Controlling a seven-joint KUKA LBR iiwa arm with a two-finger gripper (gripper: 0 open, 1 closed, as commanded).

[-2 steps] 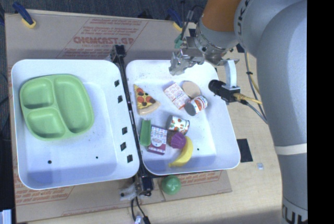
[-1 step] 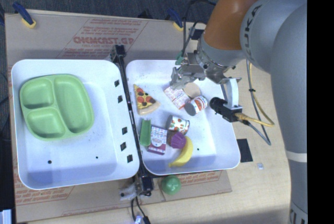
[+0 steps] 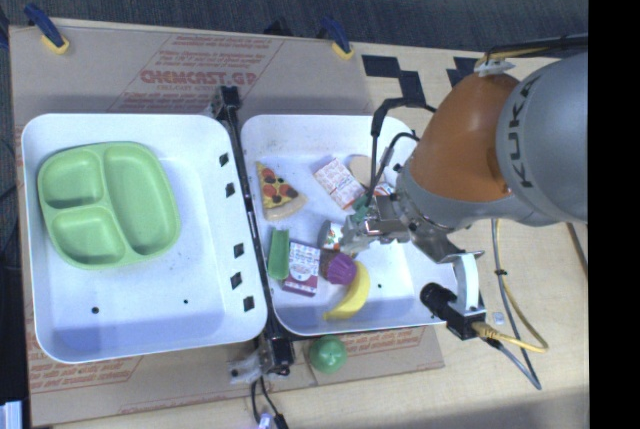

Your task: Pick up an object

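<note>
The right bin (image 3: 300, 132) holds several small items. A toy pizza slice (image 3: 277, 190) lies at its left and a pink-and-white packet (image 3: 335, 180) next to a tan round piece (image 3: 360, 167) near the middle. Toward the front lie a green bar (image 3: 278, 254), a small printed box (image 3: 303, 265), a purple piece (image 3: 340, 268) and a yellow banana (image 3: 352, 293). My gripper (image 3: 348, 233) hangs low over the bin's middle, just above the purple piece and beside a small grey-green item (image 3: 329, 236). The grey and orange arm hides the bin's right side.
In the left bin (image 3: 130, 317) lies a green divided plate (image 3: 106, 202). A green ball (image 3: 326, 353) rests on the cardboard outside the right bin's front rim. A black divider with clips (image 3: 243, 207) runs between the bins. Cables trail at the right.
</note>
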